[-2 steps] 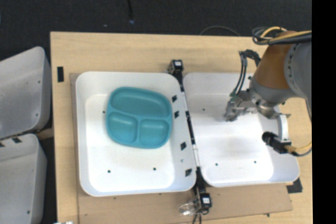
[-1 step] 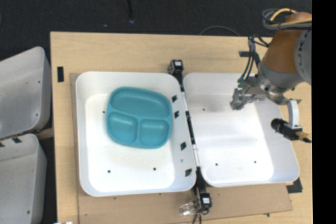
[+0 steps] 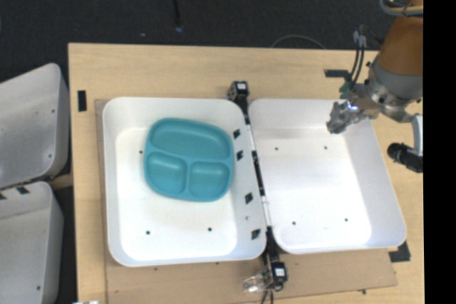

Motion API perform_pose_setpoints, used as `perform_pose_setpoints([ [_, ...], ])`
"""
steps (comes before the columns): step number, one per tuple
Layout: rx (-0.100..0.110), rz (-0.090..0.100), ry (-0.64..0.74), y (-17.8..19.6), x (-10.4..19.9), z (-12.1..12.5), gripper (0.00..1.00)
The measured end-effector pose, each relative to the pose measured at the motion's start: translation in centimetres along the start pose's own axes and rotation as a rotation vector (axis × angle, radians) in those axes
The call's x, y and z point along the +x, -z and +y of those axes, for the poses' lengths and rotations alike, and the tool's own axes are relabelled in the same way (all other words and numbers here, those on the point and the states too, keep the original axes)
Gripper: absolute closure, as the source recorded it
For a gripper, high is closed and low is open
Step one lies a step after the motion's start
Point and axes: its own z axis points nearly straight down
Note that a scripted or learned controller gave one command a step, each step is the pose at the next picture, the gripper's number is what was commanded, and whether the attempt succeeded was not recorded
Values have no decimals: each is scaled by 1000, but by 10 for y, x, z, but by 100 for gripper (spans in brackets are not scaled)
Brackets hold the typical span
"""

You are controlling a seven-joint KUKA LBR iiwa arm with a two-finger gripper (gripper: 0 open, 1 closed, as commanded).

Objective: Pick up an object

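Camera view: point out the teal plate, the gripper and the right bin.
teal plate (image 3: pixel 189 159), camera view, on the ridge where its compartments meet.
gripper (image 3: pixel 337 122), camera view, at its tip above the right bin's far edge.
right bin (image 3: pixel 324 185), camera view, on its bare floor.

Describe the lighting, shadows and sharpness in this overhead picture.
Camera view: even, soft light; the white bins are bright, with the right bin nearly washed out. The teal divided plate casts a faint shadow on the left bin. A faint grey smudge of shadow lies near the right bin's far edge. The tool looks slightly blurred; the background is dark.
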Motion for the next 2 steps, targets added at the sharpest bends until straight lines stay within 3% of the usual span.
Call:
perform_pose_setpoints([
  [1, 4, 0, 1, 0, -1, 1, 100],
  [2, 5, 3, 4, 7, 58, -13, 100],
])
